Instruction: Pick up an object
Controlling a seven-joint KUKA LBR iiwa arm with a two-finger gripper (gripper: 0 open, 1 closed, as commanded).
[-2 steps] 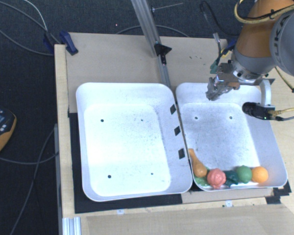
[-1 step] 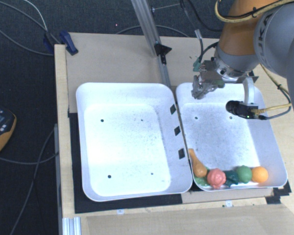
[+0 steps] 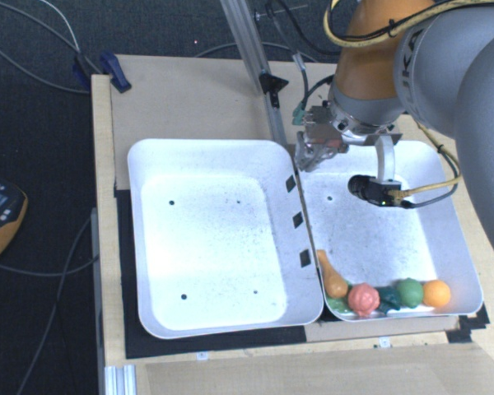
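Gripper [image 3: 317, 153] is hovering at the upper edge of the right bin [image 3: 445, 220], by the divider; finger state cannot be told. Toy carrot [image 3: 332, 278], pink ball [image 3: 363, 298], green ball [image 3: 409, 291] and orange ball [image 3: 436, 293] are lying crowded along the bin's lower wall. Risk: wall and neighbours blocking a clean closure.

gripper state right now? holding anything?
Gripper: cannot be told whether open or closed; it sits over the right bin's far left corner, with no object seen in it. The toys lie along the near edge.
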